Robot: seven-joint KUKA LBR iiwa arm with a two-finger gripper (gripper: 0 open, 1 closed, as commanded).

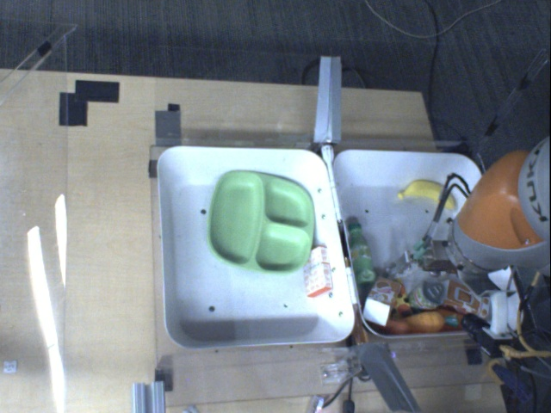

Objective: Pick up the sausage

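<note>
On the desk (103,256), the left bin (185,312) carries a green divided tray (261,220) and a small carton (319,275) by its right wall. The right bin (379,188) has a green bottle (357,252), a banana (424,190) at the back and a heap at the front. What looks like the sausage (411,323) lies there, reddish-brown. The hand (424,269) hangs low over the heap; I cannot tell how its grip stands. By my judgement, the pick is not yet done.
</note>
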